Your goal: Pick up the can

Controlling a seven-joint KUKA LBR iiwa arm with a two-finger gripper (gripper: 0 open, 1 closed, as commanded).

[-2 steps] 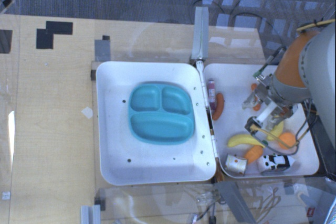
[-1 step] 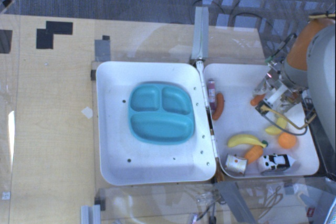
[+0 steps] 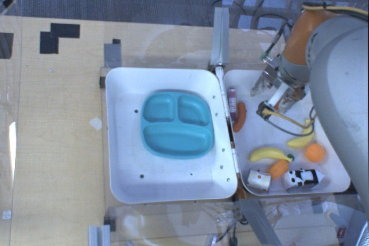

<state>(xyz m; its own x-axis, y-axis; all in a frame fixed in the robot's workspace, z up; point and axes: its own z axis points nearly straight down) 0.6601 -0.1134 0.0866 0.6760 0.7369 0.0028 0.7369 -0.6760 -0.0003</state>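
The can (image 3: 260,180) lies in the right bin's (image 3: 340,184) near left corner, touching or just beside a carrot (image 3: 279,168), with a banana (image 3: 270,154) just behind it. The gripper (image 3: 259,84) hangs over the far part of the same bin, well apart from the can, near a red sausage (image 3: 239,116). How far open the gripper is cannot be told.

The arm (image 3: 340,95) is cut off by the right edge of the camera view and hides the right wall of the right bin (image 3: 253,134). The can (image 3: 259,180), near that bin's front left corner, carries markings too small to read. The slim object (image 3: 232,102) against the bin's left wall and the black-and-white item (image 3: 302,178) at its front are too small to identify.
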